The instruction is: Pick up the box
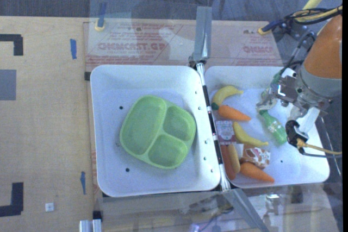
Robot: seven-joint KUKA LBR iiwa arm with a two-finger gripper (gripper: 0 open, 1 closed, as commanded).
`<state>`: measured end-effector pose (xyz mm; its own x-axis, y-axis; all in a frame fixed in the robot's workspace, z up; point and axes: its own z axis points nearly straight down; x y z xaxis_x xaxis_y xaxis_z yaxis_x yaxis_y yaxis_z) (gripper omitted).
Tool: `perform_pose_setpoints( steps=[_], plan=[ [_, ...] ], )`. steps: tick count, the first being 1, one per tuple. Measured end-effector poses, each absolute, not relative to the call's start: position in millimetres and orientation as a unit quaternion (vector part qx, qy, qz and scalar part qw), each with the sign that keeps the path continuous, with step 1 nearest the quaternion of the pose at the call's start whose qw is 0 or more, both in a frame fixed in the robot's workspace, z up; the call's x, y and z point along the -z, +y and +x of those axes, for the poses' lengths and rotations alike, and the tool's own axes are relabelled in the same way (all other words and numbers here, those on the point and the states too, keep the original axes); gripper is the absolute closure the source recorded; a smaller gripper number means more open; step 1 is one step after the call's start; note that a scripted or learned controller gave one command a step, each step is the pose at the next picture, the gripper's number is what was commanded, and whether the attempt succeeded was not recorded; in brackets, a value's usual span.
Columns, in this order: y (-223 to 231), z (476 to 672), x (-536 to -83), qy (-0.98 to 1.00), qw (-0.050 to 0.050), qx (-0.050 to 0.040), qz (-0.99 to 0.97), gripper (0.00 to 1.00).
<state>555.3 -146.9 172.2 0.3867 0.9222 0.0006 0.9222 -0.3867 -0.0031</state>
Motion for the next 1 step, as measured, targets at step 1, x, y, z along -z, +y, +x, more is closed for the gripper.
perform_pose_setpoints(
  steps=[1],
  plan=[
    [-208.1,601.6,-125.9,-0.437,0.000,-0.0007,-0.899,0.00]
  ],
)
